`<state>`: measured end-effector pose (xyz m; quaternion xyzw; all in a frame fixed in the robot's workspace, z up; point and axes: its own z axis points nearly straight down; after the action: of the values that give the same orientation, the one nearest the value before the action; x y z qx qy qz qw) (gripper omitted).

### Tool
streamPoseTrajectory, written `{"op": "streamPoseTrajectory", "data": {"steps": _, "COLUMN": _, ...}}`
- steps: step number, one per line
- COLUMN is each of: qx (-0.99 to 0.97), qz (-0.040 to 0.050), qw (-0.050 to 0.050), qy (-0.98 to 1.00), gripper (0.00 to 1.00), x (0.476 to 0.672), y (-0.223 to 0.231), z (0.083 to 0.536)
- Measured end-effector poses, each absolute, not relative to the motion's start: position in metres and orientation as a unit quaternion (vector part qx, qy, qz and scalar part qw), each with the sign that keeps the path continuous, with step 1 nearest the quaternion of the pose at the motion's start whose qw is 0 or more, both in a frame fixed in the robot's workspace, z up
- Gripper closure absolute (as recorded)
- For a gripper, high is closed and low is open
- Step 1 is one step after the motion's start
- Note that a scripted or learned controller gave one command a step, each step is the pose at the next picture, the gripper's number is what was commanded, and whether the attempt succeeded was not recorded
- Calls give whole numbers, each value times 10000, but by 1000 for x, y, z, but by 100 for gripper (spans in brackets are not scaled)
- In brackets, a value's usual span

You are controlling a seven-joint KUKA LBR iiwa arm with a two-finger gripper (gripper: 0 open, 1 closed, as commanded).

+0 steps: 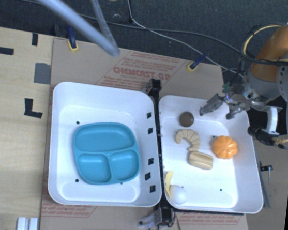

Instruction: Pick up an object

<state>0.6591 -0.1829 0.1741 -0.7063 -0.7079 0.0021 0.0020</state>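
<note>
Arm hanging over the back of the right bin, claw spread and holding nothing.

From the overhead camera, the gripper [221, 109] is hovering above the far rim of the right bin [249, 171], its two dark fingers [209, 106] splayed apart with only white bin showing between them. Below it the pickable things are lying loose: a small brown ball [186, 118] nearest the claw, a pale croissant [188, 138] just in front of that, an orange pumpkin-like piece [224, 147] to its right, and a tan bread-like block [200, 160] sitting just beside both. A white egg-shaped piece [178, 193] and a yellow sliver [167, 181] (banana, perhaps) are resting at the near-left corner. The left bin [57, 143] is carrying a blue divided plate [106, 151], lying flat.
</note>
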Motion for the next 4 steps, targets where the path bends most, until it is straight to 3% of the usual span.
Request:
{"op": "streamPoseTrajectory", "data": {"steps": 1, "qx": -7063, "qz": 30, "qw": 34, "qy": -7079, "gripper": 0, "x": 653, "y": -183, "z": 110}}
{"op": "streamPoseTrajectory", "data": {"steps": 2, "qx": -7057, "qz": 21, "qw": 13, "qy": -7085, "gripper": 100, "x": 655, "y": -183, "z": 125}}
{"op": "streamPoseTrajectory", "data": {"steps": 4, "qx": -7061, "qz": -12, "qw": -21, "qy": -7081, "gripper": 100, "x": 666, "y": -174, "z": 237}}
